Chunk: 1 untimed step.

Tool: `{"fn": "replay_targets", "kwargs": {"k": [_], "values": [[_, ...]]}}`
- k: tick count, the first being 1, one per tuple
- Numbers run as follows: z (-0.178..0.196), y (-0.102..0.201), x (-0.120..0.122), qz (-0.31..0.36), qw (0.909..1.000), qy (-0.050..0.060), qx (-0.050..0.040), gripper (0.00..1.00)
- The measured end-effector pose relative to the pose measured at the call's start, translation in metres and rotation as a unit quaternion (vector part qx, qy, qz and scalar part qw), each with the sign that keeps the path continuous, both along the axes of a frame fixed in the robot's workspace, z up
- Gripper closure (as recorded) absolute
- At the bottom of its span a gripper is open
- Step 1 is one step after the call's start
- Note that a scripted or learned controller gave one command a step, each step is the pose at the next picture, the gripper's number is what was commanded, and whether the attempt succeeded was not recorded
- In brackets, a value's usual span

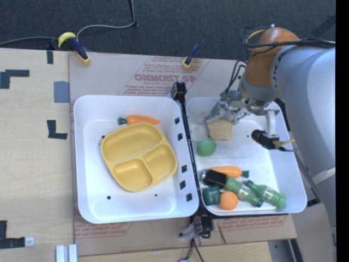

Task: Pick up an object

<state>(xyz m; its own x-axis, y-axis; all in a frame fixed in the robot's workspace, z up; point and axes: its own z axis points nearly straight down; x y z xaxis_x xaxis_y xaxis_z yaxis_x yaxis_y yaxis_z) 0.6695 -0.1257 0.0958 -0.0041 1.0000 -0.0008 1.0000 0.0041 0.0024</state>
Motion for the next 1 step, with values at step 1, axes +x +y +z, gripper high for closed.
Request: {"fn": "replay_targets", "kwargs": {"k": [1], "values": [[0.0889,0.0761,-0.03,-0.001,1.0,0.001,0.0007,1.0]]}}
